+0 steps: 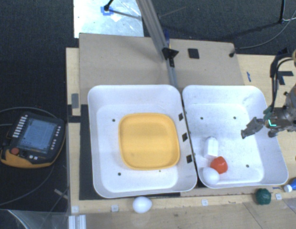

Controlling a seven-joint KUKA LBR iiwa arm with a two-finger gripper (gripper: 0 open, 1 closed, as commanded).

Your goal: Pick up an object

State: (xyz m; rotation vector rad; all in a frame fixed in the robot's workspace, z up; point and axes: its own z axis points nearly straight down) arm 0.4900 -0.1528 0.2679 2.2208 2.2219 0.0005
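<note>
Your gripper (pixel 250 129) hangs over the right bin (pixel 243 97), near its right wall, and carries nothing; how far its fingers are parted you cannot tell from this slant. Nothing lies directly beneath it, only bare bin floor.

The things worth going for sit well apart from it, toward the bin's lower left corner: a white block (pixel 211 146), a red ball (pixel 219 164) just below it and seemingly touching it, and a white egg (pixel 210 175) pressed against the ball in the corner.

Judging by how they lie, take the block first. It stands at the open edge of the cluster, with free floor above and to its right, so the fingers can straddle it without nudging the ball. The egg is the poor choice: the corner wall crowds it, and it would likely roll.

Bring the gripper across above the block before lowering, and descend straight.

The left bin (pixel 102 142) holds a yellow plate (pixel 148 140); leave it alone.
</note>
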